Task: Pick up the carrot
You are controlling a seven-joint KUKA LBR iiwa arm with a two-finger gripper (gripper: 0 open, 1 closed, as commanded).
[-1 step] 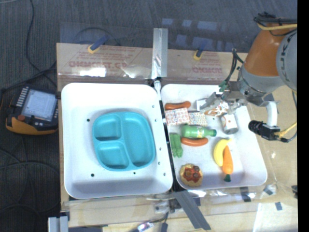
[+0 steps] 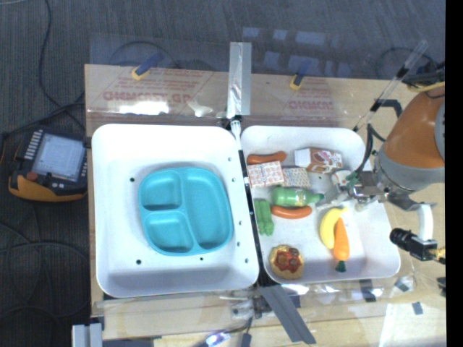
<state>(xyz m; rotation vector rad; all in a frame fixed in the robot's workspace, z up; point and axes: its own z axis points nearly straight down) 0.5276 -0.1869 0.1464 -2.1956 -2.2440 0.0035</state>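
The carrot is orange with a green stub at its near end. It lies lengthwise in the right bin, near the front right, touching the right side of a yellow banana. My gripper sits low over the right bin's middle right, above and slightly right of the carrot's far end, a short gap away from it. The grey wrist and orange band reach in from the right behind it. Nothing shows held in the gripper.
The right bin also holds two sausages, a green bottle, checkered packets, a snack box, a green vegetable and a round pizza toy. A blue divided tray lies in the left bin.
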